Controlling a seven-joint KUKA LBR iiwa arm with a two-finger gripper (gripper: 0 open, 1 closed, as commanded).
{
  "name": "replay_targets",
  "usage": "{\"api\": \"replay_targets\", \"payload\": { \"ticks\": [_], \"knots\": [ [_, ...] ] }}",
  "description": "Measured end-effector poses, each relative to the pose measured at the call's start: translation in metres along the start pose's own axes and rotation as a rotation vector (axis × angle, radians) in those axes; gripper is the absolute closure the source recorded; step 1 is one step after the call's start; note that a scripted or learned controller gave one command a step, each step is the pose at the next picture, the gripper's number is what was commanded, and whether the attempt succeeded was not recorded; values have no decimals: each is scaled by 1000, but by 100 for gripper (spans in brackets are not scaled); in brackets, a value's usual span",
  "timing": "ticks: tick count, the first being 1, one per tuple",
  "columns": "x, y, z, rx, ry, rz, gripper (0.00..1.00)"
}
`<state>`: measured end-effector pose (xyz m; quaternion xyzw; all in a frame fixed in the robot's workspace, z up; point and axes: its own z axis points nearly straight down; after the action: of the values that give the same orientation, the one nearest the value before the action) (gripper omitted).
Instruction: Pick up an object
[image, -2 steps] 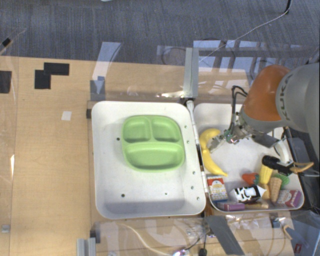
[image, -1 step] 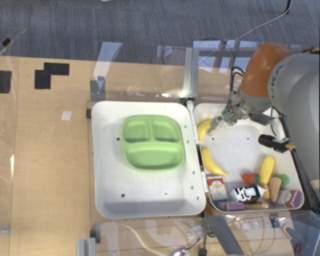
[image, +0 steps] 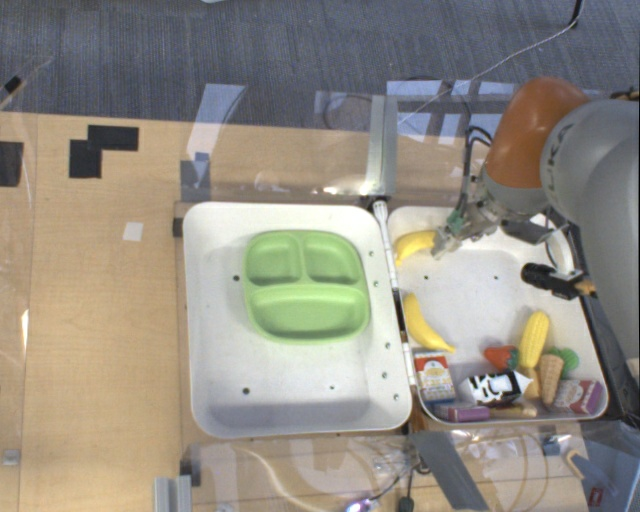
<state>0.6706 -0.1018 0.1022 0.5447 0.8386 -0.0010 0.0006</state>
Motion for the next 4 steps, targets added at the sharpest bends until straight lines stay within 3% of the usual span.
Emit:
{"api": "replay_targets", "payload": {
  "ticks": [1,2,3,4],
  "knots": [
    [56,25,-121,-10,-1,197,100],
    [87,18,-190,-10,0,155,100],
    [61,17,-144,-8,-2,-193,100],
    [61,17,-144,-8,-2,-193,0]
  ]
}}
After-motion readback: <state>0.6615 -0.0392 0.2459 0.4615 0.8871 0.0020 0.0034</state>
